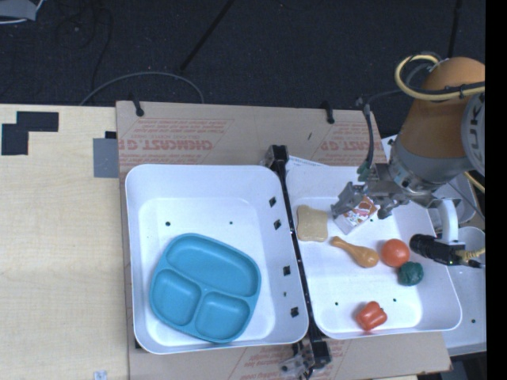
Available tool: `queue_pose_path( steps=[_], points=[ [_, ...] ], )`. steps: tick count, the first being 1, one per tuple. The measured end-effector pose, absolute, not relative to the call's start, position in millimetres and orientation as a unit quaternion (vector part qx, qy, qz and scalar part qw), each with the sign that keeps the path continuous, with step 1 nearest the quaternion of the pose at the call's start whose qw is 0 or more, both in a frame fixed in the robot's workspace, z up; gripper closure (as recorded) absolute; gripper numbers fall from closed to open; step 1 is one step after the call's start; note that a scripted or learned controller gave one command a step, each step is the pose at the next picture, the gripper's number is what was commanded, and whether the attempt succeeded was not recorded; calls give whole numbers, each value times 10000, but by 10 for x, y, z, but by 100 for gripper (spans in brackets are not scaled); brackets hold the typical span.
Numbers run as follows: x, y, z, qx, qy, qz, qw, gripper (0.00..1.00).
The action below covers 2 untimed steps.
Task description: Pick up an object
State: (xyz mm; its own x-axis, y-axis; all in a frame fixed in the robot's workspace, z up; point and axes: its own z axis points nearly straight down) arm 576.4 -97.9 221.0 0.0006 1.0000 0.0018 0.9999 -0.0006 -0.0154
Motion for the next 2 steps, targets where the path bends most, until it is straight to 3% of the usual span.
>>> queue_pose_path(
  steps=[1, 2],
  points=[
    [5788, -981, 2282, -7068, -7075, 10, 16, 0],
    [5804, -886, 1769, -7069, -7074, 18, 27, 0]
  ],
)
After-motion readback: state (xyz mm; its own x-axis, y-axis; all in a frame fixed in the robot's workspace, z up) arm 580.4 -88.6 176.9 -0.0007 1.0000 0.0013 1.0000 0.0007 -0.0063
